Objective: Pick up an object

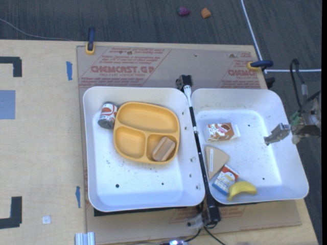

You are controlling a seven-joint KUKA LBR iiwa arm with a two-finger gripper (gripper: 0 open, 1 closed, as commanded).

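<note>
My gripper [276, 133] hangs over the right side of the right bin [271, 173], with nothing seen in it. In that bin lie a red-and-white snack packet [222, 131], a tan wedge [216, 160], a small colourful box [224, 180] and a yellow banana [241, 189] touching the box at the front. The gripper is well to the right of the packet. The left bin [95, 152] holds a yellow divided plate [145, 119] with a tan bread-like piece [163, 148] in its front right compartment. A small can [107, 115] lies by the plate's left edge.
Both bins rest on a cardboard sheet [122, 65] clamped at its back corners. A black clip [184, 81] sits between the bins at the back. A white cable [250, 24] runs across the dark floor behind. The arm's wrist [308, 122] sits at the right edge.
</note>
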